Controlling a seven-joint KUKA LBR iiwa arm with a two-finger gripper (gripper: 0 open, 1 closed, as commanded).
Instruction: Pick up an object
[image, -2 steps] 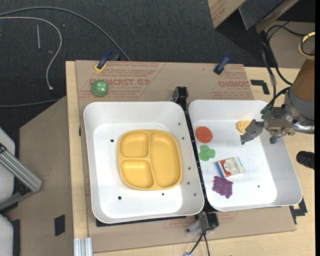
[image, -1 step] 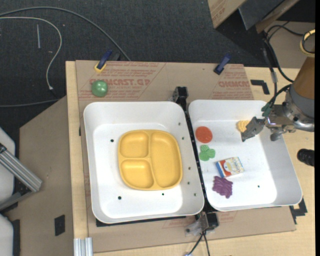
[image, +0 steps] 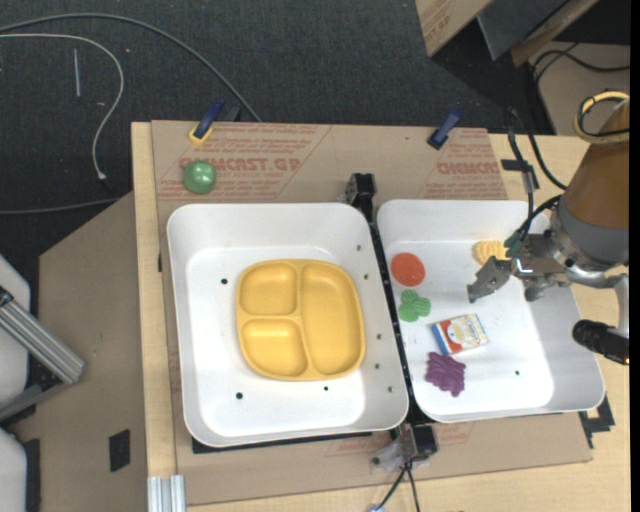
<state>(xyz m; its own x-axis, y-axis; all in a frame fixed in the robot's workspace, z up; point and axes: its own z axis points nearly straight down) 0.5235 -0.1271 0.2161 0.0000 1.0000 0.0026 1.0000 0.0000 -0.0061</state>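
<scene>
Well, here is how I read the bench from my end:

- The gripper (image: 510, 276) hangs over the upper middle of the right bin (image: 575, 395), its two dark fingers spread apart with bare white floor between them, so I call it open and holding nothing.
- The nearest thing to it is a small yellow toy (image: 488, 249), lying just up and to the left of the left finger; I cannot tell whether they touch (the toy is too small for me to name better).
- An orange-red ball (image: 407, 268) sits well to the left of the claw, near the bin's left wall, with a green toy (image: 414, 306) just below it.
- A small carton (image: 461, 334) with a blue and red label lies below and left of the claw, its long axis running roughly left to right with a slight tilt; a purple grape bunch (image: 446, 372) is just below that.
- My judgement: the yellow toy is the likeliest target, needing a short shift up-left before descending.
- The left bin (image: 190, 235) holds a yellow divided plate (image: 300, 320), far from the claw.
</scene>
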